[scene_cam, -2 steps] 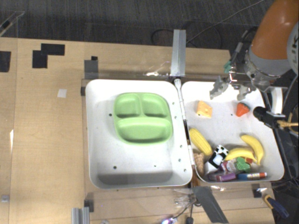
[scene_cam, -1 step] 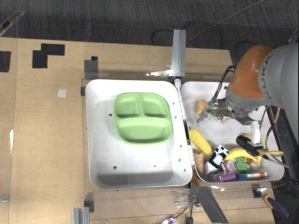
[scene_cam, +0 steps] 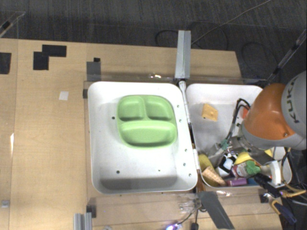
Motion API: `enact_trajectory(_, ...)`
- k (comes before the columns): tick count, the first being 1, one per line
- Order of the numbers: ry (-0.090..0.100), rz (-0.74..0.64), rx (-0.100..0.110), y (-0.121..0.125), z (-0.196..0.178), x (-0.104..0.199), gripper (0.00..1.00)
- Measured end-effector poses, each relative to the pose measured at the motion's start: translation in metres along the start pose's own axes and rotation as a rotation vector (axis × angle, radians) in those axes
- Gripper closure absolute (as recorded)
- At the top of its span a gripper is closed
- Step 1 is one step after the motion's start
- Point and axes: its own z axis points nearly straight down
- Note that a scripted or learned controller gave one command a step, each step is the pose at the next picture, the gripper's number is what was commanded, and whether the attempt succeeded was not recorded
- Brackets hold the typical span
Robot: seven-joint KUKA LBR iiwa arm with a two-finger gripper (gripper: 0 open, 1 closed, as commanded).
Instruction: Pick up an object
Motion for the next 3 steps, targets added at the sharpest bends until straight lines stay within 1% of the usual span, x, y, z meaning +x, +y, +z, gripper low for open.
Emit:
enact_trajectory(1, 0.009, -0.028, 0.005, 0.005, 0.002, -0.016, 0.0)
enact_trajectory(2, 0.008, -0.029, -0.005, 0.009, -0.011, -0.015, 1.0)
enact_trajectory(3, 0.009, -0.19, 0.013, 0.003, -0.093, 0.029, 1.0)
